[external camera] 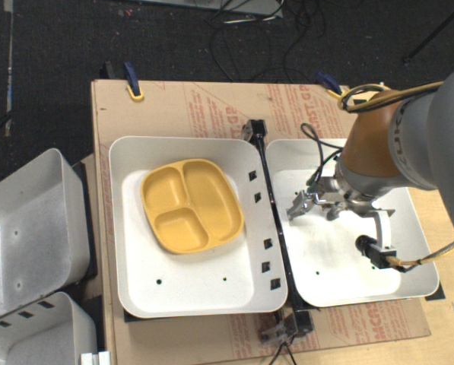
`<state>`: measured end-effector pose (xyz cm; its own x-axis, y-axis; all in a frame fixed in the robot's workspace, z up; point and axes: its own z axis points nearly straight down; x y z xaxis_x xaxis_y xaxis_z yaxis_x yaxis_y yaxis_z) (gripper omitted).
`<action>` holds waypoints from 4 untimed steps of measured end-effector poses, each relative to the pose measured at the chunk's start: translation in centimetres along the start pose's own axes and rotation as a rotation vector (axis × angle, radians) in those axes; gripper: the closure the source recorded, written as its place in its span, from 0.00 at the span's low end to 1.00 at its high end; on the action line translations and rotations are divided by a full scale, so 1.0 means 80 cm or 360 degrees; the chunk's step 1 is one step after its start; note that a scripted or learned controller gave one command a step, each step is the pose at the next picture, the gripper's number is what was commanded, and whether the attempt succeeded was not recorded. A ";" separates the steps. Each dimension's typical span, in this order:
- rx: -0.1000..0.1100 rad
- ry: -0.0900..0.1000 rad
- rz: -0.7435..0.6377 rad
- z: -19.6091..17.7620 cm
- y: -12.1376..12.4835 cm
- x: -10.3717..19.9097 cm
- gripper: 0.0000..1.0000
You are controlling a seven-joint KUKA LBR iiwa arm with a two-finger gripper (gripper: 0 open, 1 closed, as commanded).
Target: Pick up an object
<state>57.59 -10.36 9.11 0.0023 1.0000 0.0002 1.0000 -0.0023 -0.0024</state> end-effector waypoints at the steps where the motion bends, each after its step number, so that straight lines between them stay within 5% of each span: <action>1: -0.0005 0.0000 0.0003 -0.014 0.001 0.000 1.00; 3: -0.0014 -0.0003 -0.0008 -0.151 0.009 -0.009 1.00; 4: -0.0008 -0.0002 -0.0008 -0.166 0.010 -0.009 1.00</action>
<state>58.39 -11.06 22.42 -0.0028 1.0000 -0.0008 1.0000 0.0028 0.0026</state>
